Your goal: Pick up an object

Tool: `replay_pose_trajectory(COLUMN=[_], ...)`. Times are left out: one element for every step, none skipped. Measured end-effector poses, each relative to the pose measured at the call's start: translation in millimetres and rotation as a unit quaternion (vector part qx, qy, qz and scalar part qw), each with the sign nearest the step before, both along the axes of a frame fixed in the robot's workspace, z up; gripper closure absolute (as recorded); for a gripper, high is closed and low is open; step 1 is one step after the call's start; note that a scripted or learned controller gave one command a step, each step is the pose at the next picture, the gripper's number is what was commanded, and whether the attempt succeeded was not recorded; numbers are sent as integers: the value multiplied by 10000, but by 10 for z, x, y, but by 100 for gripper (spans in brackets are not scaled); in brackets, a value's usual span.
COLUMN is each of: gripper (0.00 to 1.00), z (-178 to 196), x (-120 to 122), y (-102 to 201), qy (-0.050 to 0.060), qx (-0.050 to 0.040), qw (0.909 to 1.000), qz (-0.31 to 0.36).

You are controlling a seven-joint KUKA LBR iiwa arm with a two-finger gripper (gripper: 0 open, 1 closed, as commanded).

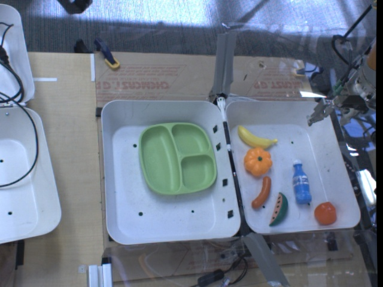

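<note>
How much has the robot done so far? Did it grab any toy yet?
Nothing is picked up yet. The yellow toy banana, orange toy pumpkin, blue plastic bottle and the other toys all lie in the right white bin. The gripper hangs at that bin's far right corner. Reaching down, grasping and lifting remain.

left bin [119, 220]: white, shallow, holds green tray
green tray [178, 157]: three compartments, lies tilted near bin centre, nothing in it
cardboard sheet [179, 76]: brown, red mirrored print, flat behind both bins
clamp [106, 53]: blue and yellow, at cardboard's far left corner
white tub [24, 184]: at left edge, on the wooden surface [75, 160]
black cable [24, 118]: loops over the white tub
grey divider post [224, 64]: rises between the two bins at the back
floor [179, 5]: grey ribbed, beyond the surface
</note>
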State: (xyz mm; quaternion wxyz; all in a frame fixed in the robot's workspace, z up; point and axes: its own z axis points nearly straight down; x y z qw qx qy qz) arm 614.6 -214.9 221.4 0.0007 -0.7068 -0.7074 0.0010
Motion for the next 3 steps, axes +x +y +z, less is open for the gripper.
replay_pose_trajectory(gripper=[0, 0, 0], z=[-1272, -1296, -1299], x=[109, -419, -1035], y=[413, 583, 615], qy=[-33, -7, -6], qx=[-9, 2, 4], qw=[9993, 9963, 9960], qz=[366, 858, 893])
